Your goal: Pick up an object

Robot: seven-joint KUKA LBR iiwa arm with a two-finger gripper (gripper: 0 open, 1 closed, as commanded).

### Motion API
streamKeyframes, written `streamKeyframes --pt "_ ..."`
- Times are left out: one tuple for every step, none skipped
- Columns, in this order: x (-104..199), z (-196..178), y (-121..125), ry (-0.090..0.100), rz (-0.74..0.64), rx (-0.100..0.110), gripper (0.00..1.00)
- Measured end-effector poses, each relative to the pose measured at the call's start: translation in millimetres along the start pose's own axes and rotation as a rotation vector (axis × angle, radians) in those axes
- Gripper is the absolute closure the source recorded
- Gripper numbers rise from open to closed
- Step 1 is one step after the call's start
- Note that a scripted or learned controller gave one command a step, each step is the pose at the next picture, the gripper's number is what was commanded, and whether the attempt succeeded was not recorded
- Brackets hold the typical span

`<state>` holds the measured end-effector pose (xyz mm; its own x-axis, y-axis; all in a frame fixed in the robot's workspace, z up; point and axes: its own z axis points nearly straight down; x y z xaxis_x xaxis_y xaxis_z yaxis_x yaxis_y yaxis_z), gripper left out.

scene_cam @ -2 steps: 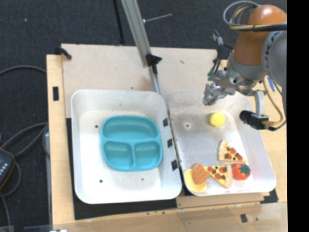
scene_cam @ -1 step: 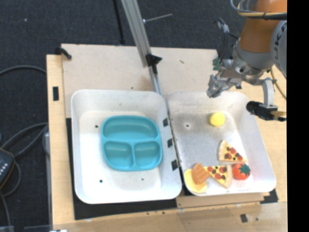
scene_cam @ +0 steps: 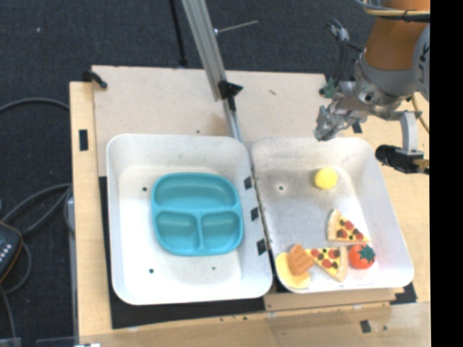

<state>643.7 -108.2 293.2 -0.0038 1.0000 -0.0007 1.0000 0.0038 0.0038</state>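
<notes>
The arm comes in from the upper right, with its orange band above the grey wrist. The wrist leans down and to the left. The end effector hangs low at the tip of the wrist, pointing downward, with nothing visible between its tips.

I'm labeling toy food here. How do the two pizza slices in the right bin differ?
The upper pizza slice lies alone on the bin floor, tip pointing up; the lower pizza slice lies at the bin's front edge, tip pointing left, touching a cookie-like piece. Both are triangular, with red toppings and tan crust.
</notes>
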Motion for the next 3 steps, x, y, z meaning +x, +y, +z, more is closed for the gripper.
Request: streamKeyframes --pt "40.0 5.7 -15.9 0.001 -0.001 0.004 1.00" --pt "92.1 9.8 -43.5 0.002 -0.003 0.004 1.00" --pt "138.0 13.3 -74.3 0.002 -0.003 0.005 1.00"
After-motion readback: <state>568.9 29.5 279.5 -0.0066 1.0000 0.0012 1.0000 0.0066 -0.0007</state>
